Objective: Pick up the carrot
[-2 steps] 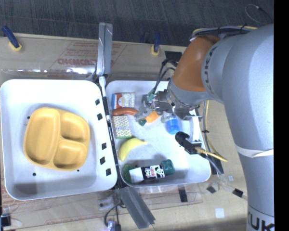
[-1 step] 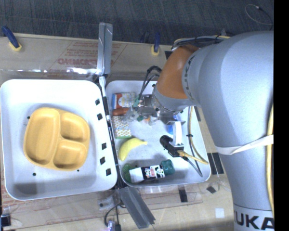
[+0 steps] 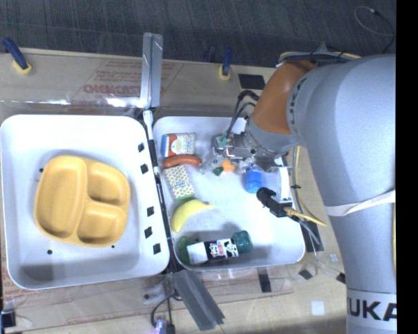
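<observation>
A small piece of orange carrot (image 3: 228, 164) shows in the upper middle of the right bin (image 3: 292, 252), mostly covered by the gripper. My gripper (image 3: 223, 157) reaches in from the right and sits directly over the carrot, low in the bin. The metal of the gripper head hides how it meets the carrot. The grey arm with its orange band (image 3: 275, 103) covers the bin's right side.
In the right bin lie a small labelled can (image 3: 178, 145), a reddish sausage (image 3: 182, 161), a patterned green-yellow packet (image 3: 180, 181), a banana (image 3: 188, 213), a dark green bottle (image 3: 216, 248) and a blue object (image 3: 253, 180) beside the gripper. A yellow divided plate (image 3: 80, 199) sits in the left bin (image 3: 21, 138).
</observation>
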Tool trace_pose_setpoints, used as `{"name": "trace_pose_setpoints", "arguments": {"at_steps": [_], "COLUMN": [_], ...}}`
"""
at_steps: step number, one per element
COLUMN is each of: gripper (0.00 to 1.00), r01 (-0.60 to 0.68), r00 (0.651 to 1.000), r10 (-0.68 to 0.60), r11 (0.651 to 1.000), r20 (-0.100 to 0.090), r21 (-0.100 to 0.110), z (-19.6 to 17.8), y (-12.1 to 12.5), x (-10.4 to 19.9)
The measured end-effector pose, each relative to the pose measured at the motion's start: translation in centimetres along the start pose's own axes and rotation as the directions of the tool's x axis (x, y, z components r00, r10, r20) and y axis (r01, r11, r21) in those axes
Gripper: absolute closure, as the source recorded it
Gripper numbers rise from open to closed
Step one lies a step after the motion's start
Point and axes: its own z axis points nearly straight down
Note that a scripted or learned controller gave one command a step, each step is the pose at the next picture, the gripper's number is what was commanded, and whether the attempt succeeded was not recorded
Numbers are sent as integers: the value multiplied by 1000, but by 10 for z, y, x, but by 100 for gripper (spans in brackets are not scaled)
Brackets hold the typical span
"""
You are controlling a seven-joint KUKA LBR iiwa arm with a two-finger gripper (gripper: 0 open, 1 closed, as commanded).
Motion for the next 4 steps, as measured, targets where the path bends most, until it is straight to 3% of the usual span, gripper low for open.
{"name": "trace_pose_setpoints", "arguments": {"at_steps": [1,2,3,4], "gripper": [100,100,100,0], "r01": [6,-285,-272,-255], "r00": [1000,958,962,967], "r10": [-6,285,272,255], "r11": [1000,958,962,967], "r20": [-1,0,1,-17], "r21": [3,5,-9,-1], "z": [-10,-68,-5,-3], "y": [0,-70,-40,-37], "x": [1,39,-38,-22]}}
